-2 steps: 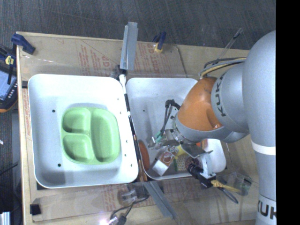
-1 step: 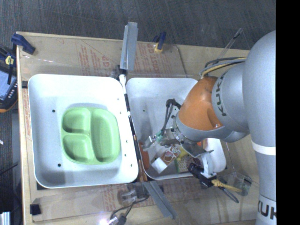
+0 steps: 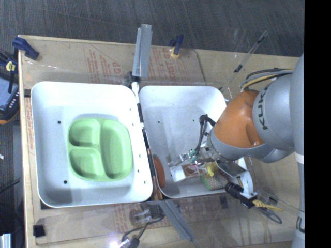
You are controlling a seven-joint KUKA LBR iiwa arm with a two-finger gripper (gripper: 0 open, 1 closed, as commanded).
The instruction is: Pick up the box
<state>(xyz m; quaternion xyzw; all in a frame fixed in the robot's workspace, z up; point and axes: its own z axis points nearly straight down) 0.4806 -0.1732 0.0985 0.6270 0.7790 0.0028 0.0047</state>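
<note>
A small box [image 3: 189, 171], white with a brown printed face, lies near the front wall of the right bin [image 3: 170, 112]. My gripper [image 3: 195, 159] is low in that bin, right over the box's far edge, with the orange-banded wrist [image 3: 235, 125] behind it. I cannot make out whether it touches the box. A yellow and green item [image 3: 211, 179] lies against the box's right side, partly under the arm.
A reddish-brown rounded object [image 3: 159, 172] rests against the right bin's front left wall. The left bin [image 3: 46, 138] holds a green divided tray [image 3: 100, 149]. Clamps and cables sit along the bench edges.
</note>
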